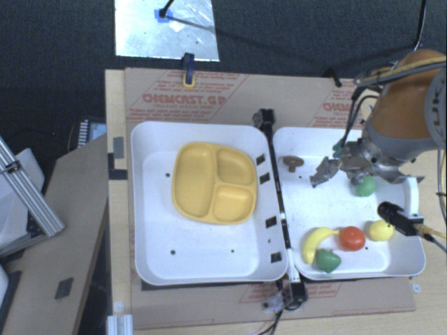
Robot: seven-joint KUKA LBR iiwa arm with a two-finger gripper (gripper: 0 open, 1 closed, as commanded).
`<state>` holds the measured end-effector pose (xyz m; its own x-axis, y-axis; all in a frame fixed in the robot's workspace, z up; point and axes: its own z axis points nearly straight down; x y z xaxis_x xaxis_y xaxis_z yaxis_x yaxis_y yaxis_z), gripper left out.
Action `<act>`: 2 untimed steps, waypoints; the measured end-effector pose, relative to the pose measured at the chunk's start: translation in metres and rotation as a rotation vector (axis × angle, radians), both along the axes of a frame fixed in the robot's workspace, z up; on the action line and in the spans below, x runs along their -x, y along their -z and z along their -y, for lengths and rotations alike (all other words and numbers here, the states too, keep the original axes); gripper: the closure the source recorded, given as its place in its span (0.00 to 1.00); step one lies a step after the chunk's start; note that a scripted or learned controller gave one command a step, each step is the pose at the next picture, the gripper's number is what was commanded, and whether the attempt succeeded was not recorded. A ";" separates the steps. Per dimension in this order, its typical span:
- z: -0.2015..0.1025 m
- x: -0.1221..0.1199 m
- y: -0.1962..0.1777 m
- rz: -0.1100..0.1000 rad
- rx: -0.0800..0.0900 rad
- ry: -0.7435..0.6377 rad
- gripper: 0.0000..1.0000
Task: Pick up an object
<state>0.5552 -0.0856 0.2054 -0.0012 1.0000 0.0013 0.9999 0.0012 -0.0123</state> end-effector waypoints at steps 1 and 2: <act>0.000 -0.003 -0.006 0.013 0.001 -0.002 0.00; 0.002 -0.002 0.036 0.009 0.001 0.000 0.00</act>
